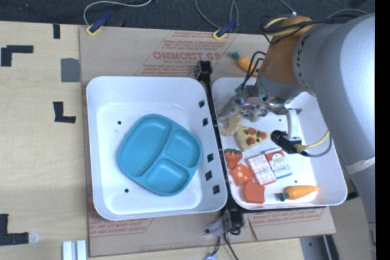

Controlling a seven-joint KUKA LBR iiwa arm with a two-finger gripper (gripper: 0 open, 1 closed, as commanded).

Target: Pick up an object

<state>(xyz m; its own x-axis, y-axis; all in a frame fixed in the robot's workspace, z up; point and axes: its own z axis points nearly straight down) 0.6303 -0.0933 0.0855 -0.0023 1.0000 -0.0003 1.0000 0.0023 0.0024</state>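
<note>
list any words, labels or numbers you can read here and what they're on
"CHEMCAST GP": red print on the brown sheet under the bins, only roughly legible.
More red print on that sheet along the bottom edge: too blurred to read.
Small red and white packets in the right bin: print too small to read.

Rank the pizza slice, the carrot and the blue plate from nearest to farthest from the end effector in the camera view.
Measured from the end effector:
1. Pizza slice, just below it in the right bin.
2. Blue plate, in the left bin, across the divider.
3. Carrot, at the right bin's near right corner; close to the plate's rank.
</note>
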